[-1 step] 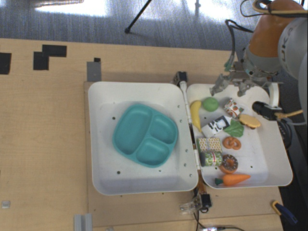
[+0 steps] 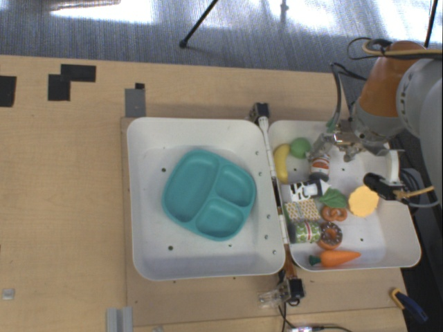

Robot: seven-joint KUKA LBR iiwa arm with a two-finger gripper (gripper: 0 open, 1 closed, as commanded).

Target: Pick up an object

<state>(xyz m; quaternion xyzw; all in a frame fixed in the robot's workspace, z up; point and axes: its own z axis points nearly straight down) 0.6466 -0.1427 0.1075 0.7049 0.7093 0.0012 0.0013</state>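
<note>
My gripper (image 2: 337, 149) hangs over the far part of the right bin (image 2: 391, 244), fingers spread open with nothing between them. Just below and left of it stands a small white container with a red band (image 2: 320, 165). A green round fruit (image 2: 300, 147) and a yellow banana (image 2: 281, 162) lie to the gripper's left. Nearer the front are a black-and-white item (image 2: 308, 189), a green leaf (image 2: 335, 198), a yellow round piece (image 2: 363, 201), two patterned boxes (image 2: 303, 211), a dark donut (image 2: 331, 235) and an orange carrot (image 2: 337, 257).
The left bin (image 2: 138, 185) holds a teal divided plate (image 2: 210, 194). The arm's grey and orange wrist (image 2: 387, 95) reaches in from the right over the right bin's far corner. A ridge (image 2: 271, 178) separates the two bins.
</note>
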